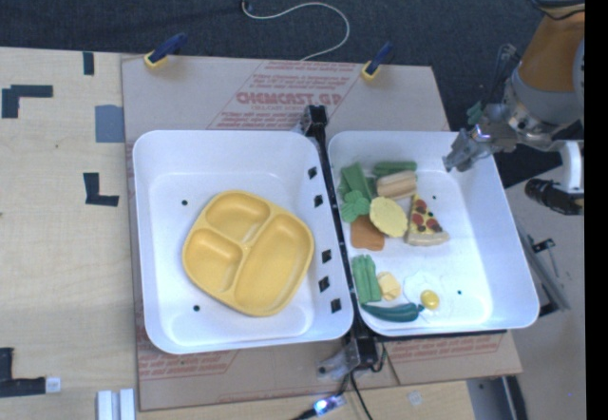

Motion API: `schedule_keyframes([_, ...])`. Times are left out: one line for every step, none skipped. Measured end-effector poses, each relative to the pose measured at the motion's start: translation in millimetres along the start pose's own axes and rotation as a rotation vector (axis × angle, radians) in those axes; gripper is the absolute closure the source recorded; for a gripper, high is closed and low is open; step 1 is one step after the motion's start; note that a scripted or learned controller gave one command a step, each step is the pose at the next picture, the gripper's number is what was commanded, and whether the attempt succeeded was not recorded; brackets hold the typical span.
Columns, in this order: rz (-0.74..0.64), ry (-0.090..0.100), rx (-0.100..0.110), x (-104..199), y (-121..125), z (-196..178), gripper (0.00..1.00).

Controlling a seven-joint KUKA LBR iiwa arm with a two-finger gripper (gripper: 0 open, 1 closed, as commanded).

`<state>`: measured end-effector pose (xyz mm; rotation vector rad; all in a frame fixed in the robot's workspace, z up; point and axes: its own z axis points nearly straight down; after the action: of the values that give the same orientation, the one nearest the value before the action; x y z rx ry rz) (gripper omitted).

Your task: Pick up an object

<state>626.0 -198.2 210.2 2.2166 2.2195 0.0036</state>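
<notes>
The right bin (494,247) holds several toy foods: a pizza slice (424,221), a yellow lemon-like piece (388,216), a hot dog bun (396,184), green leafy pieces (354,192), an orange-brown piece (367,236), a fried egg (427,297) and a dark green pepper (391,312). My gripper (460,154) hovers over the bin's far right corner, well apart from the food. Nothing is seen between its fingers.
The left bin (161,219) holds a yellow sectioned plate (249,252). Both bins rest on a cardboard sheet (275,100) held by yellow-blue clamps (163,49). A black divider (328,219) runs between the bins. A white cable (304,14) lies on the dark cloth behind.
</notes>
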Motion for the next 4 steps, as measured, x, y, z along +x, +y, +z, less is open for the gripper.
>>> schedule_keyframes([0.000,0.002,0.004,0.6,0.7,-15.2,1.00])
schedule_keyframes([-0.004,0.003,0.006,58.7,-2.7,-21.2,1.00])
schedule_keyframes([-0.005,0.003,0.007,116.3,1.9,-8.7,1.00])
schedule_keyframes([-0.005,0.004,0.008,170.7,9.1,0.3,1.00])
